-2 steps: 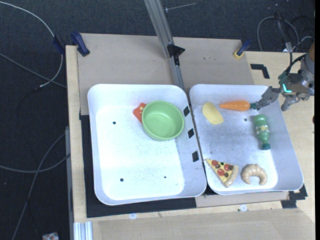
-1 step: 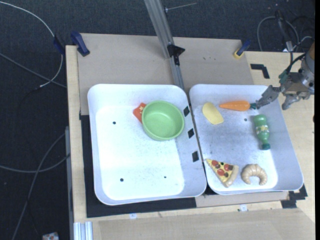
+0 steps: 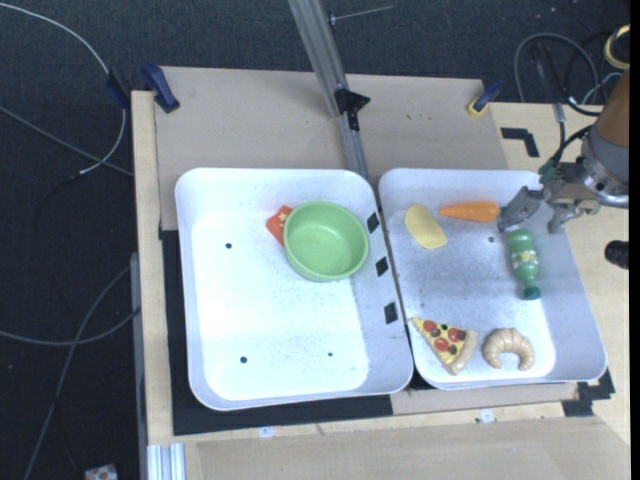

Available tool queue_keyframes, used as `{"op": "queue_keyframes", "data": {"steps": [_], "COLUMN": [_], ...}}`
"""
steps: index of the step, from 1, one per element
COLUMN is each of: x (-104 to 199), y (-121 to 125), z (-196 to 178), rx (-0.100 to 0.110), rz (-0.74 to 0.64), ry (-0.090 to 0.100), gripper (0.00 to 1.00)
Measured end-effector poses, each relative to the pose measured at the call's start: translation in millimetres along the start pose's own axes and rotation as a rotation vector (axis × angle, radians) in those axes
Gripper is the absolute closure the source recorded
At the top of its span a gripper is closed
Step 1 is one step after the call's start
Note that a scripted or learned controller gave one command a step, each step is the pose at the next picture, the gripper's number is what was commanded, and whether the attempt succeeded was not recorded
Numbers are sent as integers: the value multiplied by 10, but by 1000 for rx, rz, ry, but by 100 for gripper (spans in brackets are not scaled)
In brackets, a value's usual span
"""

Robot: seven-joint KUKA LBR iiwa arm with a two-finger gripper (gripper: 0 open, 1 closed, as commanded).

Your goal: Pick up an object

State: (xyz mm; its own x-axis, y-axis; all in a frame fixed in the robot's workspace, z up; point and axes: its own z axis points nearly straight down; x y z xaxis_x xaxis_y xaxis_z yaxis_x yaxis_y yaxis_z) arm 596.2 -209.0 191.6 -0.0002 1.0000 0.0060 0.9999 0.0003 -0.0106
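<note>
My gripper hangs over the far right part of the right bin, open, its two fingers spread apart. Just below them lies a green bottle on its side, its upper end close to the fingertips but not gripped. An orange carrot lies directly left of the gripper, and a yellow piece sits further left. A pizza slice and a croissant rest along the bin's near edge.
The left bin holds a green bowl with a red item tucked at its left rim. A metal pole slants up from between the bins. Cables lie at the far right.
</note>
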Motion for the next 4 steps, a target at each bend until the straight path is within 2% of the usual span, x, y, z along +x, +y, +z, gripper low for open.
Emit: {"op": "queue_keyframes", "data": {"steps": [1, 2, 3, 4], "x": [23, 6, 16, 79], "y": [24, 88, 109, 38], "z": [430, 816, 663, 76], "rx": [3, -20, -28, -16], "rz": [-1, 0, -1, -2], "ry": [1, -7, -6, -6], "gripper": [0, 0, 100, 100]}}
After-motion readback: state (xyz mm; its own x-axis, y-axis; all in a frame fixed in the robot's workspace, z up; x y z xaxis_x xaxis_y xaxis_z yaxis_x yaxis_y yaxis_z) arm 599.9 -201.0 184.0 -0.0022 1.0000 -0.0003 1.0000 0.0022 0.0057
